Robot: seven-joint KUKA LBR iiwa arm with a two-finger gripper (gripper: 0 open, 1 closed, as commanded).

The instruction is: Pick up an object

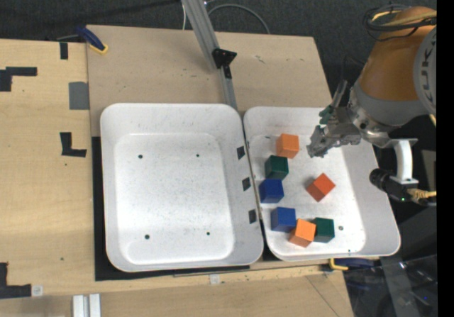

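Note:
The right bin (369,234) holds several small cubes. An orange cube (287,145) lies near its back, with a dark green cube (277,166) and a blue cube (271,190) in front of it. A red-orange cube (320,186) sits mid-bin. At the front are a blue cube (283,218), an orange cube (303,232) and a dark green cube (324,229). My gripper (320,145) hangs over the back of the right bin, just right of the rear orange cube and behind the red-orange one. I see no cube between its tips.
The left bin (113,131) stands beside the right one on a wooden bench. A slanted metal pole (202,18) comes down to the bins' back junction. Black clips (246,182) line the seam between the bins.

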